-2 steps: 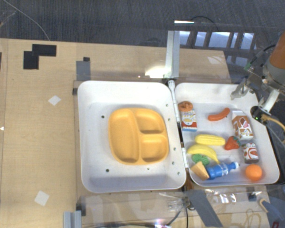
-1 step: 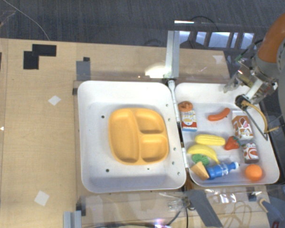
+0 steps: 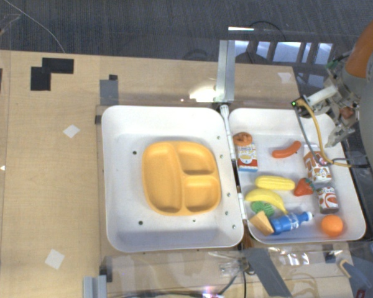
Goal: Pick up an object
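The right bin holds several toy foods: a small carton, a red sausage, two cans, a strawberry, two yellow bananas, a blue bottle, an orange wedge and an orange. My gripper hangs over the bin's far right corner, above and right of the sausage and beyond the upper can. Nothing shows in its grasp. Yellow cables partly cover it.
The left bin holds a yellow divided plate. A metal post stands behind the seam between the bins. The arm, with its orange band, fills the upper right.
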Motion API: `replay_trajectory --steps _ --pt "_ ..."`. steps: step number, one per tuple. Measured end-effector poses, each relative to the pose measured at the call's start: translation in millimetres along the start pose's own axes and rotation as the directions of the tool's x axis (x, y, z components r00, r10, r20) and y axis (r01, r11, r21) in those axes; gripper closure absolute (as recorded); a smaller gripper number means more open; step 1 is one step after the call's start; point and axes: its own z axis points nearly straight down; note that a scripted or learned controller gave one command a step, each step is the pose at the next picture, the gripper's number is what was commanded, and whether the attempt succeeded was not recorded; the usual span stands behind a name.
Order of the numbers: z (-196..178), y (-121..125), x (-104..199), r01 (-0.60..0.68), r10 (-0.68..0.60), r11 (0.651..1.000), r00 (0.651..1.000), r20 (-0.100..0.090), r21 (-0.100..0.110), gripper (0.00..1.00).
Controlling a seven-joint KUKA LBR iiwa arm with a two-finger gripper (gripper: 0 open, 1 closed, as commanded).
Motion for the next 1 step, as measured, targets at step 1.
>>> replay_trajectory --steps 1 --pt "-14.7 4.0 -12.2 0.295 -0.295 0.955 0.955 0.000 -0.001 0.00"
